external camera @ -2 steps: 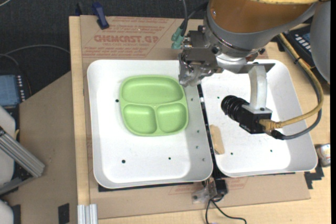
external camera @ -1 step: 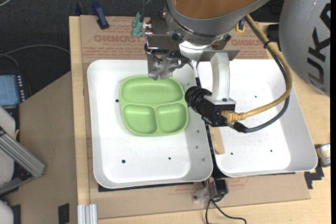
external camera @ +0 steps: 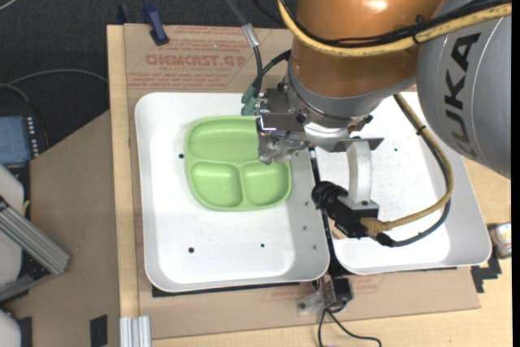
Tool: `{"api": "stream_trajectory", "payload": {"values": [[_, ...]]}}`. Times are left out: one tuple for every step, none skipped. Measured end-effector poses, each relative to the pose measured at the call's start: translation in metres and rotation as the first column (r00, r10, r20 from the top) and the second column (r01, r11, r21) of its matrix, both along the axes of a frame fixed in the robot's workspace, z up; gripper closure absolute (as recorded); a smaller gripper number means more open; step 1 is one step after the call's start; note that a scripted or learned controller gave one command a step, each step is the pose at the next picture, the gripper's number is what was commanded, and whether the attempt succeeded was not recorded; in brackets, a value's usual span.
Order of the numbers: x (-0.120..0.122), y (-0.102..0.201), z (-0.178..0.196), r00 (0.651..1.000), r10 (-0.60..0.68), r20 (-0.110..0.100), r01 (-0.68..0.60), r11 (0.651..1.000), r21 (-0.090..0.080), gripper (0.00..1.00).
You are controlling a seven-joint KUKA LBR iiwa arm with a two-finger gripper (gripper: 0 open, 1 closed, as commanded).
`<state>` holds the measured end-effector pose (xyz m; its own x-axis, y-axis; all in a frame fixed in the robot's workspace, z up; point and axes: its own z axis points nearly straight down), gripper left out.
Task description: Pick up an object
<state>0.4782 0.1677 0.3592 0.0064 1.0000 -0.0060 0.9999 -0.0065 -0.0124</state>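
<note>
A light green divided plate (external camera: 230, 162) with three compartments lies in the left bin (external camera: 211, 256), toward its upper middle. My gripper (external camera: 274, 149) reaches down over the plate's right edge, its metal fingertips at the rim near the right-hand small compartment. The big orange wrist band and grey arm sit above it and hide the plate's upper right corner.
The right bin (external camera: 422, 232) lies under the arm, with a white curved piece (external camera: 358, 175) and a black cable fitting (external camera: 345, 211) on a yellow hose over its left side. Brown cardboard (external camera: 195, 57) borders the bins at the back.
</note>
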Motion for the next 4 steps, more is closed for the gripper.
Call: {"api": "stream_trajectory", "payload": {"values": [[0.001,0.06,0.096,1.0,0.014,0.023,-0.014,1.0,0.012,1.0],[0.0,0.002,-0.026,1.0,0.0,-0.001,0.0,1.0,0.0,1.0],[0.0,-0.063,-0.123,1.0,-0.001,0.002,0.001,1.0,0.002,1.0],[0.002,-0.001,0.03,0.999,0.015,0.03,-0.015,1.0,0.014,1.0]]}}
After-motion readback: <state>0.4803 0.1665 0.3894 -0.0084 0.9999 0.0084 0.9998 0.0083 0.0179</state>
